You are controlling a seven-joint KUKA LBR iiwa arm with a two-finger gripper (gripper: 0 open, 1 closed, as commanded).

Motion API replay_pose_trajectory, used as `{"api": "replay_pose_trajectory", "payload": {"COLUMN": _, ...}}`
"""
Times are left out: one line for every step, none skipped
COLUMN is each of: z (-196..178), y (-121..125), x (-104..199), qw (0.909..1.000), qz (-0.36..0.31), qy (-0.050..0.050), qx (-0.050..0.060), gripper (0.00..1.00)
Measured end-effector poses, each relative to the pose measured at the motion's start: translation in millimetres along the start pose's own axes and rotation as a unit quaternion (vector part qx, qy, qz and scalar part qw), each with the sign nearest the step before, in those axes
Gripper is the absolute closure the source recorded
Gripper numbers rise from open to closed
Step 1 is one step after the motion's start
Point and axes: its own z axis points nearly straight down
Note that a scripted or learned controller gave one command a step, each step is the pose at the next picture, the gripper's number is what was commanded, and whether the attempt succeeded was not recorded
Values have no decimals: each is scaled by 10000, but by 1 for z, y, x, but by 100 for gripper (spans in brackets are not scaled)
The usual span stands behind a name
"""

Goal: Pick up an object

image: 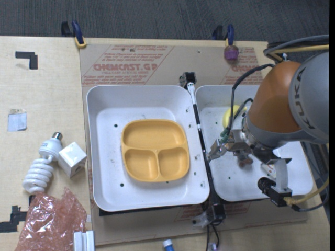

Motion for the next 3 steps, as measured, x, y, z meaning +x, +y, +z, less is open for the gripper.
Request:
{"api": "replay_pose_trajectory", "payload": {"z": 0, "y": 0, "x": 0, "qw": 10000, "qz": 0, "qy": 0, "qx": 0, "gripper": 0}}
{"api": "replay_pose_trajectory", "payload": {"z": 0, "y": 0, "x": 0, "qw": 10000, "qz": 0, "qy": 0, "qx": 0, "gripper": 0}}
{"api": "replay_pose_trajectory", "payload": {"z": 82, "y": -1, "x": -79, "qw": 10000, "qz": 15, "qy": 1, "qx": 7, "gripper": 0}}
